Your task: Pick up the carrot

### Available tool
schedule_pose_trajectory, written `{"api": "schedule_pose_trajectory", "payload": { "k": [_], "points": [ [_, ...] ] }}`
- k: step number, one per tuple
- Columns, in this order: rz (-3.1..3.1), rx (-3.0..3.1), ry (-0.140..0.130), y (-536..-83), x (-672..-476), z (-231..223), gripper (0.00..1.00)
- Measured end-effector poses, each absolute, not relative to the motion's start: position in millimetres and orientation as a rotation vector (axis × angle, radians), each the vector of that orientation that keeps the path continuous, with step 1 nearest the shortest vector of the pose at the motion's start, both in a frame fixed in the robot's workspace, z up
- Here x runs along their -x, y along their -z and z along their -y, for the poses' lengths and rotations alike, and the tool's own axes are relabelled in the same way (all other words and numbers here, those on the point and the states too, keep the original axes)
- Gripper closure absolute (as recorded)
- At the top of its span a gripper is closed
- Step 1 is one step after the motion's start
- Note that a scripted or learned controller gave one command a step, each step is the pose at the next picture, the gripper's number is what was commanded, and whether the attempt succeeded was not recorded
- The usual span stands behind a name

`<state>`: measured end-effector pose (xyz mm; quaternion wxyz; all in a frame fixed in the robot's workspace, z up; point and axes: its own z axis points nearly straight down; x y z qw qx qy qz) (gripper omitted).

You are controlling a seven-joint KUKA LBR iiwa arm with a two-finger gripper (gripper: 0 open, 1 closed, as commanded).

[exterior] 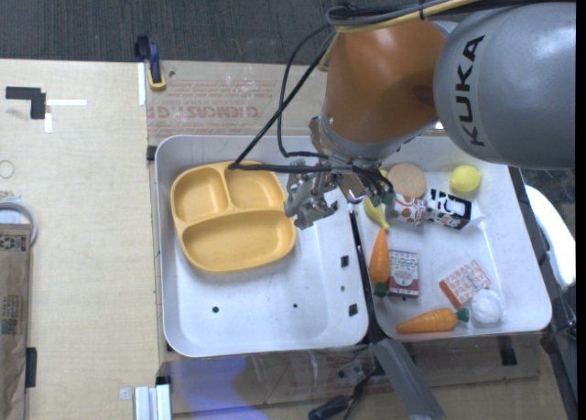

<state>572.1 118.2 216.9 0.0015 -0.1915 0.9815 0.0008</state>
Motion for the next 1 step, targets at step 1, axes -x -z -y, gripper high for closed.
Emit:
{"api": "schedule_pose_trajectory", "payload": {
  "k": [1],
  "points": [
    [-2.965, 1.035, -0.003, -199.5, -580.5, -82.6, 1.0]
  ]
}}
